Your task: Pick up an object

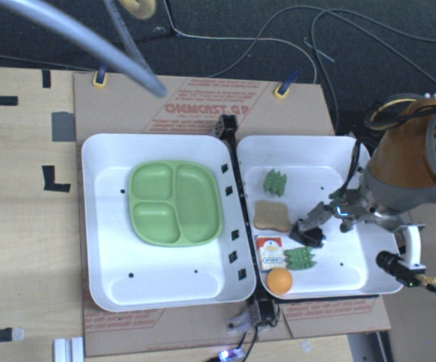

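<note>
Presently, right bin point(339, 145): the gripper point(307, 234) hangs low near the bin's middle, its dark tip pointing toward the divider between the bins; whether it stands wide or narrow cannot be told, and nothing shows held in it. Just below the tip, toward the front edge, lies a green leafy piece point(299, 259), close beside it and perhaps touching. Left of the tip, near the divider, lies a tan bread slice point(271, 216). A green block point(276, 182) sits further toward the back edge, apart from the tip. A small red-and-white carton point(270, 251) lies along the divider, beside the leafy piece. An orange point(279, 281) rests at the front-left corner.

The arm point(399, 164) covers the bin's right side, and its outer part is cut off at the edge of the view.

Left bin point(97, 202): a green divided plate point(176, 202), centred, slightly toward the back edge.
</note>
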